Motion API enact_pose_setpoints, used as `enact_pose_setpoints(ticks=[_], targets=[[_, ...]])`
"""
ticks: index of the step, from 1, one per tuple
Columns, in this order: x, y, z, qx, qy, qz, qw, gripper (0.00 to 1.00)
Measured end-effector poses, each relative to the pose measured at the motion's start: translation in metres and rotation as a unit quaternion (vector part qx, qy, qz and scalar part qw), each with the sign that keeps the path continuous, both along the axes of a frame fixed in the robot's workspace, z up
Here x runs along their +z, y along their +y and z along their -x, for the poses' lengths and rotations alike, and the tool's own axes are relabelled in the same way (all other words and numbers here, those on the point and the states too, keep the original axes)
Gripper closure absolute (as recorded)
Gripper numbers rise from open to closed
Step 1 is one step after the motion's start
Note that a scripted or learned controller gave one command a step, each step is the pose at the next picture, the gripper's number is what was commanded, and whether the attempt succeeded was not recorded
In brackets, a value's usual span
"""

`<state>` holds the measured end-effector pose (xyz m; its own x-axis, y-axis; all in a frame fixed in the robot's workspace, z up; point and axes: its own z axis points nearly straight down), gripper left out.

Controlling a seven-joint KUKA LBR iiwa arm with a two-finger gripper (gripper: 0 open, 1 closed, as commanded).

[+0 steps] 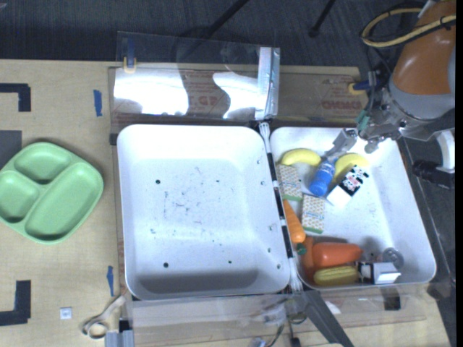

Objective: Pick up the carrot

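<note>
One long orange carrot (pixel 292 222) is lying by the left wall of the right white bin (pixel 405 194), beside two yellow bananas (pixel 299 156). The grey gripper (pixel 352 142) is hanging above, grip unclear.

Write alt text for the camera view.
The gripper hangs over the right bin, well short of the carrot lying along that bin's left wall. Around it sit a banana, a blue bottle and other toy food. A green divided plate rests far left.
</note>
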<state>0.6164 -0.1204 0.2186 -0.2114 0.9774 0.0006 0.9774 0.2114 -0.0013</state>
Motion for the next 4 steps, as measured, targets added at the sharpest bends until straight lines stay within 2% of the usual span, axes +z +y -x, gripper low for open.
enact_pose_setpoints(ticks=[1,2,3,4], targets=[[0.008,-0.001,0.0,-0.001,0.0,-0.0002,1.0,1.0],[-0.11,0.008,-0.041,-0.133,0.001,0.0002,0.9911,1.0],[-0.116,0.021,-0.045,-0.258,-0.001,0.0035,0.9663,1.0],[-0.133,-0.004,-0.051,-0.442,-0.002,0.0009,0.8972,1.0]])
